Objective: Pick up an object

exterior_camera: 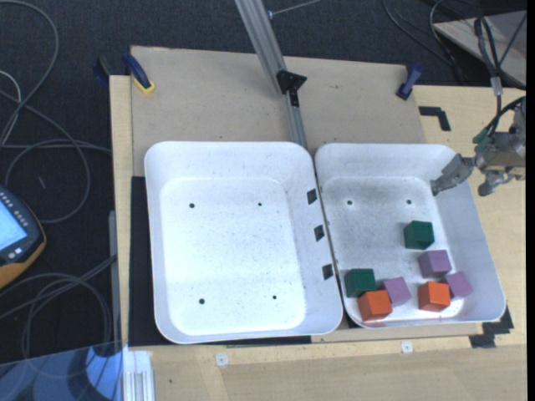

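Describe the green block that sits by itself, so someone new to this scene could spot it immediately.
Look in the right bin, the one holding all the blocks. Above the cluster along its near edge sits a dark green cube. Unlike the other green cube, which touches an orange block, it touches nothing.

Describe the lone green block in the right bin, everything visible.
The green block is a small dark-green cube, matte, maybe foam or painted wood. It sits flat on the right bin's floor, turned slightly, apart from the other blocks. The nearest, a purple block, lies just below it in the view. Nothing touches it; the gripper is above it in the view, near the rim.
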### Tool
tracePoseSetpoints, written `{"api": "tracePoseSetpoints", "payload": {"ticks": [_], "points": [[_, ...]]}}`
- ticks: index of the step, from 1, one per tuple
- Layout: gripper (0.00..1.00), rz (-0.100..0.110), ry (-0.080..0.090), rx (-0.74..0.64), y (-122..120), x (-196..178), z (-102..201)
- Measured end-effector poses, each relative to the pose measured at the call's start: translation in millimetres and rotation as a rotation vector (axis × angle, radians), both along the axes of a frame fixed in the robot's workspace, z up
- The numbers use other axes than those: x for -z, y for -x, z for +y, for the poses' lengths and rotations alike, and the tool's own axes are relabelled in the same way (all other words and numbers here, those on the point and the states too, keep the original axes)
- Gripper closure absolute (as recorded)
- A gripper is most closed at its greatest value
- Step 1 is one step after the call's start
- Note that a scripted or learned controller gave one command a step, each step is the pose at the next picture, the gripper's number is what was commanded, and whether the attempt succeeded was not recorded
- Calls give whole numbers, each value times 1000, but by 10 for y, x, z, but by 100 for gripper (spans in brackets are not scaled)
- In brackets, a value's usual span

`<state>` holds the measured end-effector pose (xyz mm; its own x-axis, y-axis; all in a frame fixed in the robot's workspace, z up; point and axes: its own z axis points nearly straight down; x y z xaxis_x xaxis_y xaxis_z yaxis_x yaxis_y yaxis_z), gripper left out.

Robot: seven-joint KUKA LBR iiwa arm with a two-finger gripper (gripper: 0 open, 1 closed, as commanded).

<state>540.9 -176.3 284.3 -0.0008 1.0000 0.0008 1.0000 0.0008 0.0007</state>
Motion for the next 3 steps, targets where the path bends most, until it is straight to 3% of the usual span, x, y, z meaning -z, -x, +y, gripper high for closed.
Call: {"api": "tracePoseSetpoints", "payload": {"ticks": [1, 2, 3], "points": [[0, 5, -1, -2, -506, 780, 39], [0, 5, 0, -1, -678, 1192, 6], [0, -9, 3, 0, 282, -546, 180]]}}
